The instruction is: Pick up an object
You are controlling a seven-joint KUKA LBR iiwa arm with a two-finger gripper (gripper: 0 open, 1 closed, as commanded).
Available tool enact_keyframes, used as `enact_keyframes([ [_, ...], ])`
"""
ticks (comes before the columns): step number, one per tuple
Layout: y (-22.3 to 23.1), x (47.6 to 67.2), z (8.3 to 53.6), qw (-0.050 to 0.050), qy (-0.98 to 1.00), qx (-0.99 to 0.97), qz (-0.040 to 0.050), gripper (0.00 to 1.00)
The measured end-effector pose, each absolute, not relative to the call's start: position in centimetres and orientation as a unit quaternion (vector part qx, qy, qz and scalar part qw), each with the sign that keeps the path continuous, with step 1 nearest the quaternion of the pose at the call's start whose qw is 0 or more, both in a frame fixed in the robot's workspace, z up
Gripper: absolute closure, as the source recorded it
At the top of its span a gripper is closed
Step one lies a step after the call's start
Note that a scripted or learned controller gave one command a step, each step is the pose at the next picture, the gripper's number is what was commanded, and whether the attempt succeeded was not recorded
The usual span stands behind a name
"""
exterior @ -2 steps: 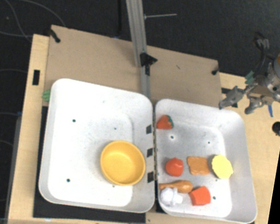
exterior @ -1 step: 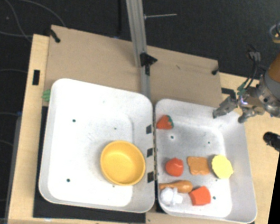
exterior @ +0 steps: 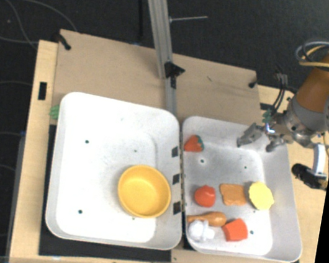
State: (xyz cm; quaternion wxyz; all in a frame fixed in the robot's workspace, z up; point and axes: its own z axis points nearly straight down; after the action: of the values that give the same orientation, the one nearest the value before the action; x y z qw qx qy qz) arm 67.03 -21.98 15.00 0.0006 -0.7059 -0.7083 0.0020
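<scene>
The tan, matte worktop [exterior: 131, 71] carries two shallow white bins with rounded corners and speckled, scuffed floors. The left bin [exterior: 102, 129] holds a smooth yellow bowl [exterior: 144, 191], round and glossy like hard plastic, near its front right corner. The right bin [exterior: 282, 180] holds the small pieces, any of which could serve as the object to lift. The grey arm with its orange band [exterior: 319, 82] reaches over that bin's far right corner, and the claw [exterior: 259, 138] hangs above the far edge with its two fingers spread apart and nothing between them. Along the right side lies a flat yellow disc [exterior: 261, 196], touching an orange slab [exterior: 233, 194] that looks soft and spongy. Near the front edge sits a red block [exterior: 235, 230], blocky and firm-looking; I judge it light, stiff and the easiest to take, pinched across its flat opposite faces. A red round piece [exterior: 205, 196] sits toward the bin's left side and would likely roll or slip from the fingers. At the front left corner an orange carrot-like stick [exterior: 209, 217] rests against a white lumpy piece [exterior: 200, 231]. A small red-and-green strawberry-like toy [exterior: 194, 143] lies near the far left corner.
</scene>
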Motion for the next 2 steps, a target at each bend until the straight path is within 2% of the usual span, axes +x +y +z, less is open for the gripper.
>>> enact_keyframes([
  [1,-22.1,67.2,16.7,-0.004,-0.709,-0.705,0.0007,1.0],
  [2,-22.5,66.9,23.1,-0.004,-0.708,-0.707,-0.0019,1.0],
])
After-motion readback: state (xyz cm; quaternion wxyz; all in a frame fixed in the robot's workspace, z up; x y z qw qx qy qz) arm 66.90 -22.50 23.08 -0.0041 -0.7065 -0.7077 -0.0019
